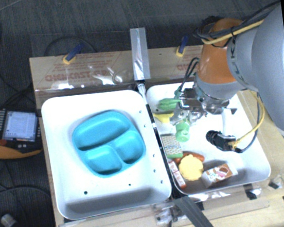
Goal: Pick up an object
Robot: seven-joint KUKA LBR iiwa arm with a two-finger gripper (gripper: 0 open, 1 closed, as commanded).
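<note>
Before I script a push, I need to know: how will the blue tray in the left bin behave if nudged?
The blue tray looks like moulded plastic, so probably stiff and light for its size. It lies flat and wide in the left bin, so tipping or rolling seems unlikely. On that smooth white floor it would likely slide easily.
</note>
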